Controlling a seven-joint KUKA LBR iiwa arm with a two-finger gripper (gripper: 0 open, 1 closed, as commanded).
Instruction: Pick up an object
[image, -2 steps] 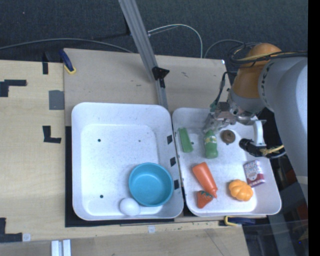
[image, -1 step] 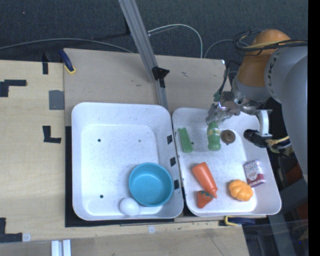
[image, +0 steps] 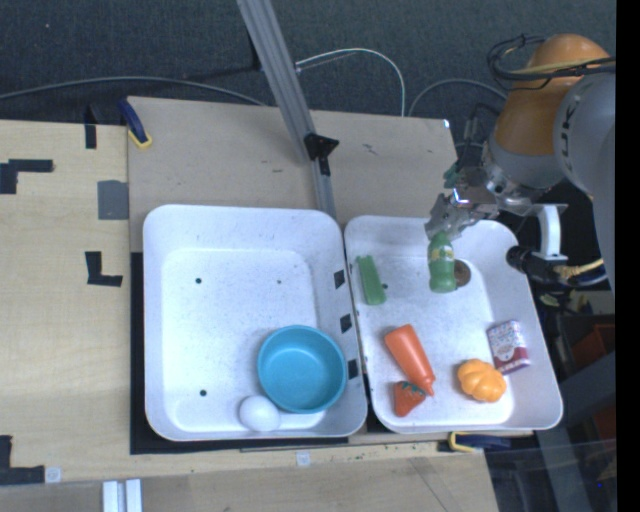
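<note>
— Blue bowl (image: 298, 367) first, in the left bin (image: 175, 300), with a white ball (image: 259, 411) touching its near side. What's in the right bin (image: 535, 395)?

— A green block (image: 371, 279) by the dividing wall, an orange carrot (image: 411, 358) with a small red piece (image: 406, 398) at its tip, then a green bottle (image: 442, 265) hanging from the jaws (image: 447, 224), an orange lump (image: 481, 380) and a red-and-white packet (image: 508, 346).

— So it has the bottle?

— Looks so: the jaws sit closed on its top, and it hangs tilted over the far part of the right bin. I'd say the lift is under way; next it needs a steady rise without the bottle slipping.

— Any writing?

— The packet has print, too small to read.
</note>
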